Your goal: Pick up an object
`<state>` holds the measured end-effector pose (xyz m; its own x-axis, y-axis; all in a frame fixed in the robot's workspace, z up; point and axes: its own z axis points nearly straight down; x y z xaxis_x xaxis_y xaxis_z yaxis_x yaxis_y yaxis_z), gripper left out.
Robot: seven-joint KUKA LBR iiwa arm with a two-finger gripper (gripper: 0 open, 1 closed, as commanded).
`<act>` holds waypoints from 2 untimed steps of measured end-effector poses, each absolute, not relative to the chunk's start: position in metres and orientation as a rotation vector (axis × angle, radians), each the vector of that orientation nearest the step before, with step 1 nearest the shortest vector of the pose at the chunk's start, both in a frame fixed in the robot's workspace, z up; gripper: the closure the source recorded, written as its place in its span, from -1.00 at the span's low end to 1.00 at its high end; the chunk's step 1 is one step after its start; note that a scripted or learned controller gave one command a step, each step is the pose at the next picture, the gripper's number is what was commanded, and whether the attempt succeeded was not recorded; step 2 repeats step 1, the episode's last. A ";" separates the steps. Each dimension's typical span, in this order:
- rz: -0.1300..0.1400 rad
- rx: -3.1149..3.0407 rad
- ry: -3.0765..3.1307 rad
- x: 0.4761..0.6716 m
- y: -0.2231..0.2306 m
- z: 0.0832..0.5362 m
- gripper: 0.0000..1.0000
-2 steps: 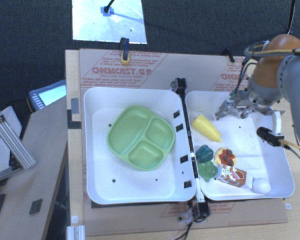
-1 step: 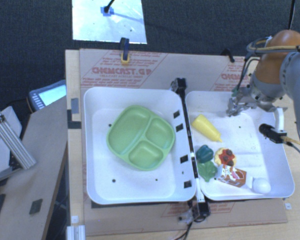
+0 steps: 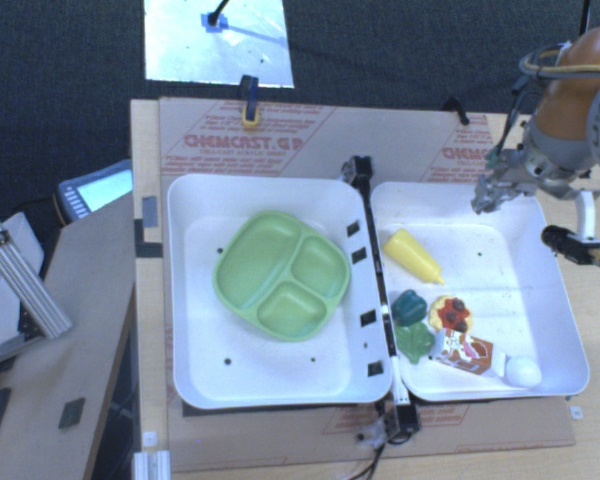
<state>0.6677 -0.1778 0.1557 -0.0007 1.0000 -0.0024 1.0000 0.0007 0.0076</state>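
Note:
My gripper [image 3: 487,199] hangs over the far right corner of the right bin [image 3: 560,298], well above its floor, with nothing seen between its fingers. In that bin lie a yellow cone-like piece [image 3: 412,254] near the middle divider, a dark green pepper-like toy [image 3: 409,307], a lighter green piece [image 3: 416,341], a small round pizza-like toy [image 3: 450,315], a red and white packet [image 3: 467,353] and a white egg-like object [image 3: 523,371] at the near right corner. All of them lie apart from the gripper, toward the near side.
The left bin [image 3: 195,368] holds a light green divided plate [image 3: 282,274]. A row of black clips [image 3: 365,233] runs along the divider between the bins. A yellow clamp [image 3: 250,116] sits on the board behind the bins.

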 end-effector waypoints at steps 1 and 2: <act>0.006 2.216 2.217 0.665 -0.183 0.203 1.00; 0.006 2.216 2.217 0.665 -0.183 0.203 1.00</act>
